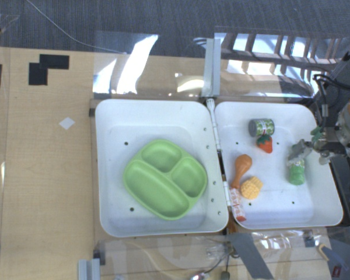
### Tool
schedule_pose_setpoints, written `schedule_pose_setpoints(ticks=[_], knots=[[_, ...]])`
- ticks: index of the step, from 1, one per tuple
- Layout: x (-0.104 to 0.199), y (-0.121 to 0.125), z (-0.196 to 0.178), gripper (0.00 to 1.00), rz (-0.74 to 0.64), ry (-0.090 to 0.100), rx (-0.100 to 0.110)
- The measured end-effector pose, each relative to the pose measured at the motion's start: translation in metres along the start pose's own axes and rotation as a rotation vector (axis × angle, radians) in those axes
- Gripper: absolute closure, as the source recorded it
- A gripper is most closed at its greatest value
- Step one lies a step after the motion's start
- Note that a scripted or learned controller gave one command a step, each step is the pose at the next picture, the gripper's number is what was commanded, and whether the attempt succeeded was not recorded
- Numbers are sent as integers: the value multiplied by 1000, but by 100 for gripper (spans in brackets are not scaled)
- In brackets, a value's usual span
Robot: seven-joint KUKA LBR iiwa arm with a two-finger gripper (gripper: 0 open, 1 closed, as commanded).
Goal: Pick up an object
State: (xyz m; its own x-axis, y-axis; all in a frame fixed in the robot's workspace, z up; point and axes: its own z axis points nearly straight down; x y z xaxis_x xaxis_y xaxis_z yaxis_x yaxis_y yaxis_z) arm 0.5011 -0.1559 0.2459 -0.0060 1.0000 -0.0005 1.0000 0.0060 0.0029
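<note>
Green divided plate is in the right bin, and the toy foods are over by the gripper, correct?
Not quite. The camera view shows the green divided plate in the left bin, alone. The toy foods, such as the drumstick and corn, do lie in the right bin near the gripper.

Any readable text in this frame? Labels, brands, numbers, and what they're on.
None can be read.
Can: label too blurred to read.
Packet on the bin edge: red and white print, too small to read.
Green bottle by the gripper: no legible label.
Black shapes on the bench: plain blocks, not letters.
</note>
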Motion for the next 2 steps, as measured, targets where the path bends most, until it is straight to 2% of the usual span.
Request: schedule_pose_setpoints(ticks=[1, 2], knots=[[4, 76, 82, 0, 0, 0, 1], [8, 169, 124, 0, -3, -1, -2]])
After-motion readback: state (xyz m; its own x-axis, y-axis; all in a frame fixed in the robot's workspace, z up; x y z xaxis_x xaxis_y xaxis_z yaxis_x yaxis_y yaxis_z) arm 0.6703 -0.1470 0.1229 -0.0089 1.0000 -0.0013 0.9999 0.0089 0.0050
